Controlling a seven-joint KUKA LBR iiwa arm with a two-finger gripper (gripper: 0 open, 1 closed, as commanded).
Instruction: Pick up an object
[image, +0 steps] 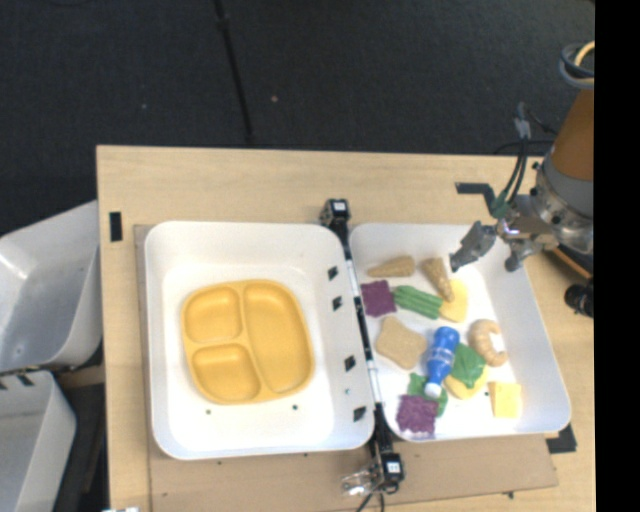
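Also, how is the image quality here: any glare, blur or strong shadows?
Camera view: lighting is even and soft, shadows faint; the white bins look bright, nearly overexposed; the whole frame is slightly soft, so the small toy foods and the end effector lack fine detail.

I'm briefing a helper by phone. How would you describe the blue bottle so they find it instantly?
Look in the right white bin, the one crowded with toy food. Near its middle lies the blue bottle, white cap pointing toward the front edge, between a tan bread slice and a green piece. It is the one blue item there.
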